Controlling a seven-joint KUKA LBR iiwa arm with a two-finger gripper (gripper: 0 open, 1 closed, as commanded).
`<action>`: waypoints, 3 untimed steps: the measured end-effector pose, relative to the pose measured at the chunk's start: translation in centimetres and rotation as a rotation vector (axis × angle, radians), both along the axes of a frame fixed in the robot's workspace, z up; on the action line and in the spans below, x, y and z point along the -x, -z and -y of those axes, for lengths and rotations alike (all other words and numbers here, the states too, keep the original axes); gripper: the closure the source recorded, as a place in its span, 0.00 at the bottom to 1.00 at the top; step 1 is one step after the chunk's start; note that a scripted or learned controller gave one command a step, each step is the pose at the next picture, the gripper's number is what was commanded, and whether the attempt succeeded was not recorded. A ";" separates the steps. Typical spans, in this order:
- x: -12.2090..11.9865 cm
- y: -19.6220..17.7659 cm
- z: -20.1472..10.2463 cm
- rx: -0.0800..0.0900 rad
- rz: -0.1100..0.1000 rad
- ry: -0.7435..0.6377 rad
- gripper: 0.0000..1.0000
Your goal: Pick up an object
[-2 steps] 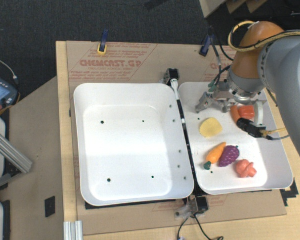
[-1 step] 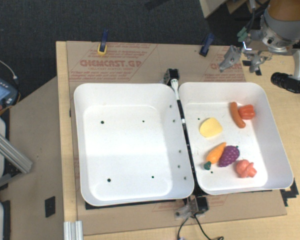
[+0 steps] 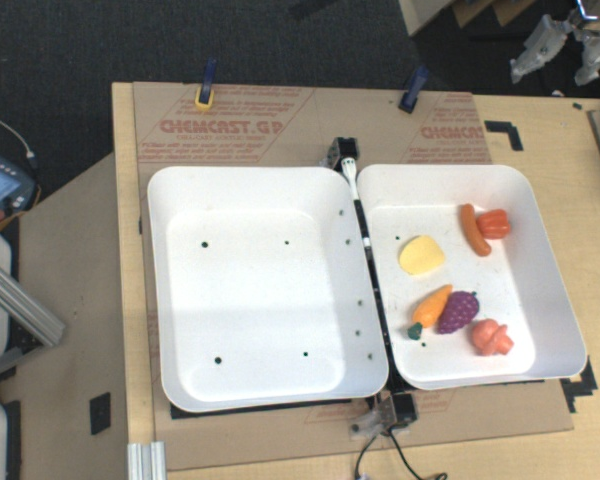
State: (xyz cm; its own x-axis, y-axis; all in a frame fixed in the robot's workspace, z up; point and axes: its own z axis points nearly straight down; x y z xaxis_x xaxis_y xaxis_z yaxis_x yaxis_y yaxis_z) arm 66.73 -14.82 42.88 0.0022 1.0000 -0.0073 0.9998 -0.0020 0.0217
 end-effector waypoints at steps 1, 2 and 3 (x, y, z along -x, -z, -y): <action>0.2 15.4 -2.5 -0.011 -0.035 -0.004 0.00; 0.8 -2.9 6.9 0.005 0.000 0.005 0.00; 0.3 20.3 3.9 -0.013 -0.038 -0.003 0.00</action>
